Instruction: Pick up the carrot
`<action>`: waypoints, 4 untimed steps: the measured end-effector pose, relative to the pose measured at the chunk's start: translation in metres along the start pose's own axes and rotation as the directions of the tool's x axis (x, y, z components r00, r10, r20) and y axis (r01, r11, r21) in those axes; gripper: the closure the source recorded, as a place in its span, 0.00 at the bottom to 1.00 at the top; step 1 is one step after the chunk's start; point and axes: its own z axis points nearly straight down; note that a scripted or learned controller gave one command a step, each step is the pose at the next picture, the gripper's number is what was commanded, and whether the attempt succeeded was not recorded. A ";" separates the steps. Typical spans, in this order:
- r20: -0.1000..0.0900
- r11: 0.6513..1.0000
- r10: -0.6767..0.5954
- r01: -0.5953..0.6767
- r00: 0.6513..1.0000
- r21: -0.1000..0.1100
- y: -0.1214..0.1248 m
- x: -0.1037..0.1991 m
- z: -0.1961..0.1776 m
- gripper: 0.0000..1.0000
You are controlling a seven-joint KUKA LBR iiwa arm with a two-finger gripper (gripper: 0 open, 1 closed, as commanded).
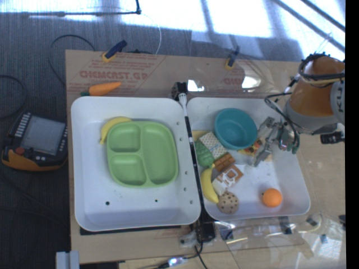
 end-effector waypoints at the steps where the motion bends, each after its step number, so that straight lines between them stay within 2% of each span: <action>1: -0.003 1.000 -0.021 0.021 1.000 0.002 -0.021 0.046 -0.106 0.00; 2: -0.020 0.965 -0.261 0.261 0.965 -0.006 -0.038 0.096 -0.071 0.00; 3: -0.018 0.933 -0.359 0.359 0.933 -0.006 -0.041 0.105 -0.077 0.00; 4: -0.008 0.938 -0.346 0.346 0.938 -0.005 -0.012 0.032 -0.103 0.00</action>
